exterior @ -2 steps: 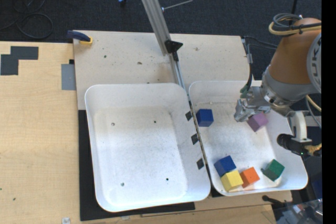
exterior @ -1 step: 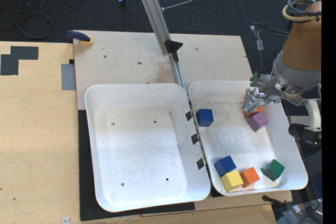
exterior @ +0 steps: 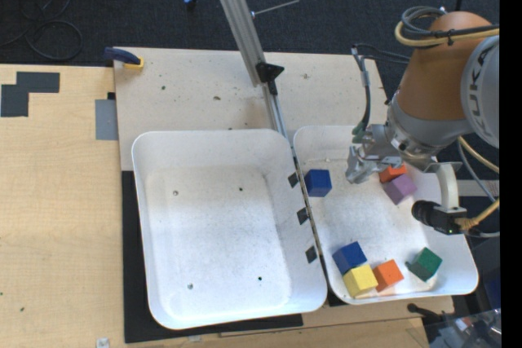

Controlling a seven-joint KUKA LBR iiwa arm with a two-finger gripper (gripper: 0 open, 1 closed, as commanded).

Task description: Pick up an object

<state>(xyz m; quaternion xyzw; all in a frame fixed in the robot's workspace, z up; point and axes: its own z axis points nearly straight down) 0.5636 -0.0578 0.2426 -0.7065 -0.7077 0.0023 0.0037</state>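
Several small blocks lie in the right bin (exterior: pixel 457 283). A blue cube (exterior: pixel 318 182) sits near the bin's left wall. A purple cube (exterior: pixel 400 189) and a red-orange block (exterior: pixel 392 172) lie together under the arm's wrist. At the front are another blue cube (exterior: pixel 350 255), a yellow cube (exterior: pixel 360 280), an orange cube (exterior: pixel 389 274) and a green cube (exterior: pixel 425 264). My gripper (exterior: pixel 362 165) hangs low over the back of the right bin, between the first blue cube and the purple cube. Nothing shows in its grasp.
The left bin (exterior: pixel 155 175) lies beside the right one, with a divider and black clips (exterior: pixel 303 216) between them. A slanted aluminium bar (exterior: pixel 241 20) rises behind the bins. A black cable end (exterior: pixel 436 216) hangs off the arm by the purple cube.
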